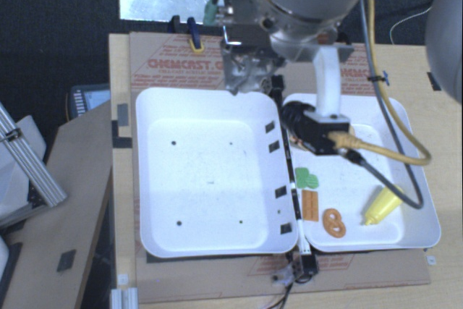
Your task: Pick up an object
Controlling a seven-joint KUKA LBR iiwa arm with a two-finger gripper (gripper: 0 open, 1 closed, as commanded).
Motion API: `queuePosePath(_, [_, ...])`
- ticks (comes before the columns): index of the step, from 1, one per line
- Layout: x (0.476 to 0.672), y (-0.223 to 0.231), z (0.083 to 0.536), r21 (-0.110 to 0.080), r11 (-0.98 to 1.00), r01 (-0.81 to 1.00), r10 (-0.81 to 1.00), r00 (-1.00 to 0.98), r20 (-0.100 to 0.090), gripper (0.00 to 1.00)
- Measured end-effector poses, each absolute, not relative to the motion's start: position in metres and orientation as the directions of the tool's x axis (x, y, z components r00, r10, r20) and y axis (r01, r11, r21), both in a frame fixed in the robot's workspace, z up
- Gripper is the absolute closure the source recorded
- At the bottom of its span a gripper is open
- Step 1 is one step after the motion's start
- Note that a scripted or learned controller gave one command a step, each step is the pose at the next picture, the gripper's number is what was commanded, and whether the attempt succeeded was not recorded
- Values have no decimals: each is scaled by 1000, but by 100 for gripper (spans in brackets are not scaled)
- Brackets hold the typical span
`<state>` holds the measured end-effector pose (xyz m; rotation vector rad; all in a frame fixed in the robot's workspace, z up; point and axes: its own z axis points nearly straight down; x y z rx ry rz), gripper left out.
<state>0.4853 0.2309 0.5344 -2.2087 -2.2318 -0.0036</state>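
Observation:
Several small objects lie at the near end of the right bin (423, 224): a green piece (305, 179), an orange ridged block (310, 205), a brown pretzel shape (334, 222) and a yellow bottle-like object (381, 205). My gripper (246, 76) hangs over the far rim of the left bin (202, 177), close to the divider between the bins. It is well away from the objects, up and to their left. The arm's large grey and orange body covers the top of the view above it.
A black unit (315, 130) on a white post, with yellow and grey cables (394, 155), reaches over the far part of the right bin. Black clips (278, 192) line the divider. Cardboard lies beneath both bins.

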Motion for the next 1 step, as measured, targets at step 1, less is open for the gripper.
queuePosePath(1, [486,227,535,1,3,1000,1000,-3,1,0])
